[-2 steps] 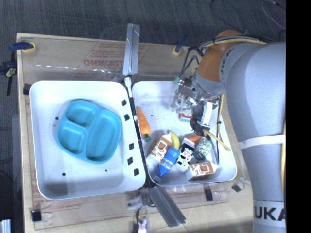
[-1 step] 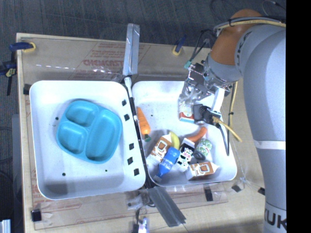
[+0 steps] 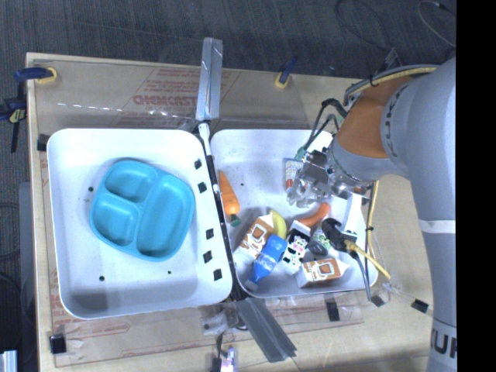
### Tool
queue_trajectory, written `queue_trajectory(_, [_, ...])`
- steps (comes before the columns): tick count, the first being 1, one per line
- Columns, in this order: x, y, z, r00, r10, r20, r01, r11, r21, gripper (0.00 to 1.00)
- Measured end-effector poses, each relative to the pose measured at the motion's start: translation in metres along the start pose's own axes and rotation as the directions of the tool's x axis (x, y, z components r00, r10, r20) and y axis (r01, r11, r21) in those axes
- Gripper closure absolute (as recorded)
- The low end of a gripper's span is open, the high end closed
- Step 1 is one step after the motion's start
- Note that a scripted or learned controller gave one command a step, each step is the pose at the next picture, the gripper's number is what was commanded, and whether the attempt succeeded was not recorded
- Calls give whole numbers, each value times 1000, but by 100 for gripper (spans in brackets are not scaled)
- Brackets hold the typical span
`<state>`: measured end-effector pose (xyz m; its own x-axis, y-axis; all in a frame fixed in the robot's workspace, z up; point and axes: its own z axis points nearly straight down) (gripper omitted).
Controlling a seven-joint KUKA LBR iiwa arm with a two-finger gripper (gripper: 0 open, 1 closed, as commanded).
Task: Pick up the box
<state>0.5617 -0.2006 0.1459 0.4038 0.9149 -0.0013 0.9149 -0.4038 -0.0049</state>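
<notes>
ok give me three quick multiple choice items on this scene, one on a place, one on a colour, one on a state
1. Where does the divided tray lie?
A. left bin
B. right bin
C. on the bench outside the bins

2. What colour is the bottle?
A. red
B. blue
C. green

3. How does the box stand with the gripper?
A. clamped in it
B. lying in the right bin, apart from it
C. lifted over the left bin

Answers: 1 A, it sits inside the left bin. 2 B, its body is blue. 3 B, the box rests near the front wall while the gripper is farther back.

A robotics lab; clamped bench, white bins, cabled arm.
</notes>
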Motion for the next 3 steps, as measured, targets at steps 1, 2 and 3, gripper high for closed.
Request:
queue_trajectory(1, [28,21,-66,986,164,0,-164,986,-1,100])
queue_trajectory(2, [29,48,-20,998,-64,-1,64,998,1,100])
queue_trajectory(3, [7,8,-64,997,73,-1,-73,997,1,100])
